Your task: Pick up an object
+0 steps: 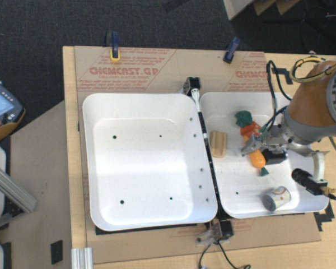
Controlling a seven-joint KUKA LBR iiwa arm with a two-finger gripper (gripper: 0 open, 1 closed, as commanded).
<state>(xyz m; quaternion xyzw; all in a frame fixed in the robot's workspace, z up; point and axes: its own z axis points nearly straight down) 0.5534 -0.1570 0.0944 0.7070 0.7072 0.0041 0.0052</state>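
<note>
My gripper point(257, 147) is low over the middle of the right bin point(235, 203), reaching in from the right. An orange piece point(248, 130) lies just beyond it, and a second orange piece point(258, 159) lies just in front, partly under the gripper body. A green object point(243, 117) rests towards the far side of the bin. A pale wooden block point(218, 143) lies near the bin's left wall. A grey and white cylinder point(276, 198) sits on its side near the front rim. A small dark green bit point(264, 172) lies beside the nearer orange piece.
The left bin point(101, 116) stands beside the right one, and their rims meet along a dark strip point(204, 144). Both rest on a cardboard sheet point(157, 66) held by blue clamps point(114, 41) at the far edge.
</note>
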